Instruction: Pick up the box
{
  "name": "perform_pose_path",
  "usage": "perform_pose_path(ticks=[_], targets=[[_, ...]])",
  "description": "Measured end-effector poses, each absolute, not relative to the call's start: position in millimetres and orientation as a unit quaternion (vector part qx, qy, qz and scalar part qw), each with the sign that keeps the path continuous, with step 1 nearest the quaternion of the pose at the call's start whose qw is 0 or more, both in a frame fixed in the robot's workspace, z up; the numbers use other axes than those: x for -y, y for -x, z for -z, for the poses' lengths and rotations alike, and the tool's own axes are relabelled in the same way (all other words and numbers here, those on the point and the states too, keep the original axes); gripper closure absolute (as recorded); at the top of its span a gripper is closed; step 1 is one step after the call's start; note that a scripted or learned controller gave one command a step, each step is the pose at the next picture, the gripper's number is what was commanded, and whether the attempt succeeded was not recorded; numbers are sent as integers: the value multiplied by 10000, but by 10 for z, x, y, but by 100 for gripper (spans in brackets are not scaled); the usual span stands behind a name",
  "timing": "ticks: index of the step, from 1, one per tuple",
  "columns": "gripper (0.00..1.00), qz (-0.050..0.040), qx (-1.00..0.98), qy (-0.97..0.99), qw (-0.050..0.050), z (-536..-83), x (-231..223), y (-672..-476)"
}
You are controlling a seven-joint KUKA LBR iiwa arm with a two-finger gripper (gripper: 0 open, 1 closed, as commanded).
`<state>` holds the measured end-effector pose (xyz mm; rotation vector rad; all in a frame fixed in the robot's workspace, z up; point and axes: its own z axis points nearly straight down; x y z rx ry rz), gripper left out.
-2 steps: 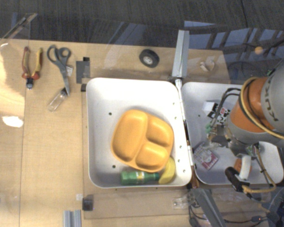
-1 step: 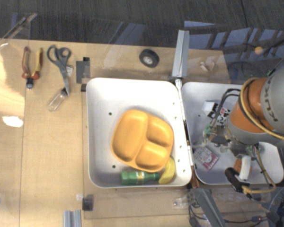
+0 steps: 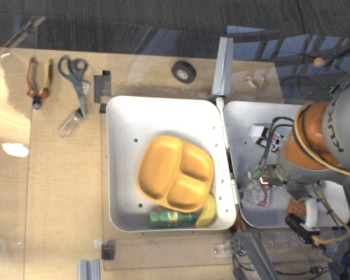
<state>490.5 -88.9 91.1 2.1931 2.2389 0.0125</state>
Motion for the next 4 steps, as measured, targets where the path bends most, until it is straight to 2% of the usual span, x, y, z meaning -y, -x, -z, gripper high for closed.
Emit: perform_pose_path(ticks=[1,2,3,4], targets=[[100,-59,-7158,-6982,65,-1019,883,-4933],[100,-17,-7601,-6498,30,-1450,1360,-4932],[0,-16,-7601,-6498,28,-1449,1359,-4932],[0,-29,-8199,-5724,54,-892,1530,-4909]])
